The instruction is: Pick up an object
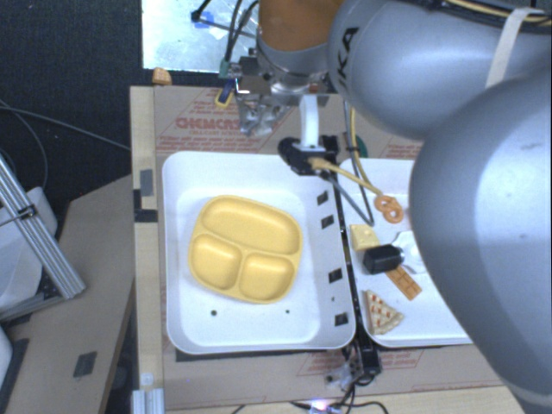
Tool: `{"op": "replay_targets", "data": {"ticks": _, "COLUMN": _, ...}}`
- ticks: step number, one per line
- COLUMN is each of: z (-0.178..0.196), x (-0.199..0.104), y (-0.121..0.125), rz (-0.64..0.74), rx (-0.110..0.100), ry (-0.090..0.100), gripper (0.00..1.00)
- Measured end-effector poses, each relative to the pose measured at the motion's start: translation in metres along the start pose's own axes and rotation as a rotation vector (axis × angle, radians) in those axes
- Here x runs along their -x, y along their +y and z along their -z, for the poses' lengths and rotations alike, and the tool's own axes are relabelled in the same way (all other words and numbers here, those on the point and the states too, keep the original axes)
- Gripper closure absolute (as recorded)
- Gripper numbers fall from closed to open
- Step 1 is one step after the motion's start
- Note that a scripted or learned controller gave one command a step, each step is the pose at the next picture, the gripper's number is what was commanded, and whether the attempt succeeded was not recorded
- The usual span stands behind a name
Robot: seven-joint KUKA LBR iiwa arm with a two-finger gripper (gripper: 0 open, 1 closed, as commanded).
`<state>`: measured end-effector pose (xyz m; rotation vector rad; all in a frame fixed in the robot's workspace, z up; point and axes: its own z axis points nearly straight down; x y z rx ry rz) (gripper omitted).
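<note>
- The jaws hang below the wrist at the far side of the scene, over the printed cardboard sheet (190, 123) just beyond the far rim of the left bin (177, 231). They are blurred and seen from above, so I cannot tell whether they are apart or together. Nothing is visible between them.
- The grey arm (405, 50) reaches in from the right, with its orange band (293, 3) right above the wrist. Its bulk hides much of the right bin (431, 330).
- The left bin holds one thing, a yellow divided tray (244, 248) with three compartments. The tray lies flat near the middle of the bin, and its compartments hold nothing.
- The tray sits nearer the camera than the jaws and is apart from them.
- The part of the right bin that shows holds five small things in a loose line along its left side.
- Farthest from the camera is an orange ring (388, 208), then a pale yellow wedge (363, 235).
- A black block (382, 258) lies just beside the wedge, on the side nearer the camera.
- A brown bar (404, 283) lies close to the block, perhaps touching it.
- Nearest the camera is a speckled triangular slice (382, 311).
- All five lie to the right of the jaws and nearer the camera, well apart from them.
- Both bins rest on the cardboard sheet, which lies on the tan tabletop (95, 231).
</note>
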<state>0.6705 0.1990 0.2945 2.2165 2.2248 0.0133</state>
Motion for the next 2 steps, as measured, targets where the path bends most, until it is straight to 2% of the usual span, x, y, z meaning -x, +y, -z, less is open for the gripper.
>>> {"op": "replay_targets", "data": {"ticks": 2, "z": 0.022, "x": -0.001, "y": 0.001, "rz": 0.003, "rx": 0.005, "ry": 0.004, "gripper": 1.00}}
